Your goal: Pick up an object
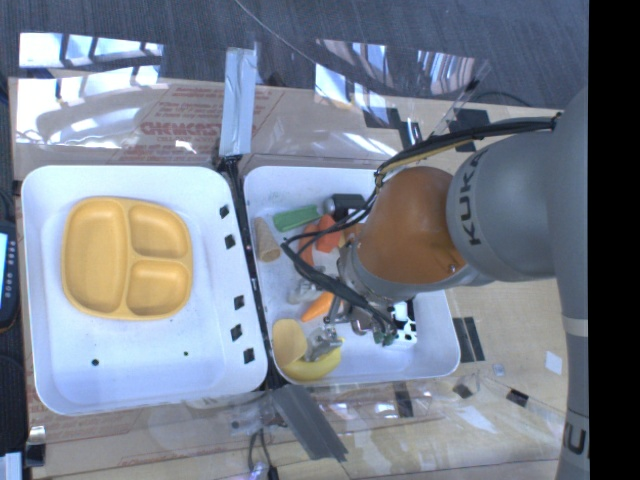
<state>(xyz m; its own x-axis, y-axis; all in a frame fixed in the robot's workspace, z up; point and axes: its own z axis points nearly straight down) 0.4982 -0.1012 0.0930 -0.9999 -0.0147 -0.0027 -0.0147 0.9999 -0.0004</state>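
Note:
My gripper [335, 336] hangs low in the right bin [435, 353], its metal tip just above a yellow banana [300, 360] near the bin's front left corner. Close by lie an orange carrot-like piece [316, 306], a green block [295, 218], a tan cork-like cylinder [267, 239] and a black-and-white spotted item [404, 328]. The arm's orange band and grey wrist cover the middle of the bin and whatever lies beneath.
The left bin [60, 368] holds a yellow three-compartment plate [128, 258]. A black divider [245, 278] runs between the bins. Black cables [470, 138] loop from the arm over the right bin's far side.

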